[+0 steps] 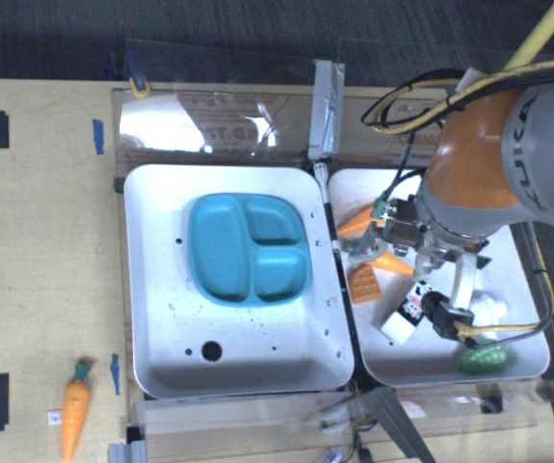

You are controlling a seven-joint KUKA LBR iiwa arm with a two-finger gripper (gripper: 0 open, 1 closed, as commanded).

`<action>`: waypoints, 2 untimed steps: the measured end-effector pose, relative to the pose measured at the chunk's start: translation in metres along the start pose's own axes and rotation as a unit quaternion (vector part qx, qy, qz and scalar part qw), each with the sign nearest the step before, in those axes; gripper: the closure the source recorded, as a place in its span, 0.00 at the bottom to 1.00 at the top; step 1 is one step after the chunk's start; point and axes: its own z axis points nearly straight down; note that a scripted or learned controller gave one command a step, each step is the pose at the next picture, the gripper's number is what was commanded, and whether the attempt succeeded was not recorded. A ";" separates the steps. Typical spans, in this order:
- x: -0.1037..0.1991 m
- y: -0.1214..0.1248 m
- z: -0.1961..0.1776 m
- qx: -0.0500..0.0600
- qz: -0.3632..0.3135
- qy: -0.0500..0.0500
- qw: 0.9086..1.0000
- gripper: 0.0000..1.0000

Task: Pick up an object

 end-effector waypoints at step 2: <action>-0.070 0.036 0.091 -0.005 -0.056 0.000 0.998 1.00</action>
